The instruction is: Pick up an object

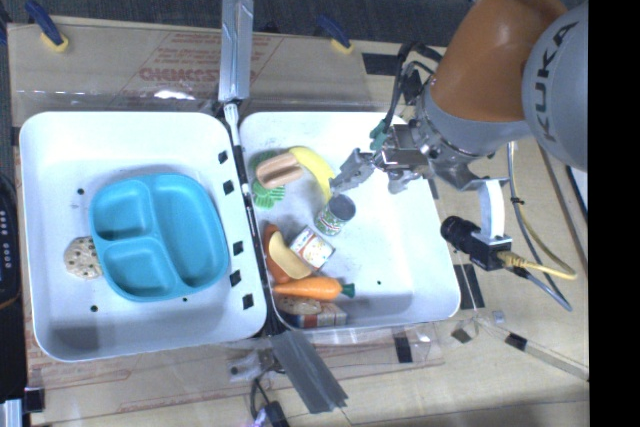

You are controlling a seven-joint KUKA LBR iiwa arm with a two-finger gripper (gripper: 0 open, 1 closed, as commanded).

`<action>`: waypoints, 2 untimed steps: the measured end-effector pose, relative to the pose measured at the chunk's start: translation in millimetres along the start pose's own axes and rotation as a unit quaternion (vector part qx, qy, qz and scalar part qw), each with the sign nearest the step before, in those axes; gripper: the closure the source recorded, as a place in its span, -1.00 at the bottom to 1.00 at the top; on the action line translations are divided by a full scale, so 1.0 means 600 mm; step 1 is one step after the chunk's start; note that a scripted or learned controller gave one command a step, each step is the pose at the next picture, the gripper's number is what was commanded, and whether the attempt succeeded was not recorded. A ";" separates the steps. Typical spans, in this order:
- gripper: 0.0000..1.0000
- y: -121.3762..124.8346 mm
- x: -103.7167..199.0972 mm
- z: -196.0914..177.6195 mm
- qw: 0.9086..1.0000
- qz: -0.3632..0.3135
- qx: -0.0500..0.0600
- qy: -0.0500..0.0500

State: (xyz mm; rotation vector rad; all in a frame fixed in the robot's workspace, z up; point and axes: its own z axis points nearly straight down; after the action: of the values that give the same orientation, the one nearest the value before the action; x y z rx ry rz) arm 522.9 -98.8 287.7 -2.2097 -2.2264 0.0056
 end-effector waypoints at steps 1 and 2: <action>-1.00 0.113 -0.119 0.325 0.997 0.074 -0.003 -0.001; 1.00 0.112 -0.119 0.309 0.997 0.073 -0.002 0.000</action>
State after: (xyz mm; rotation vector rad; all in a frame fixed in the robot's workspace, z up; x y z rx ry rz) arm 589.4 -169.5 101.6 -2.3693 -2.0606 0.0034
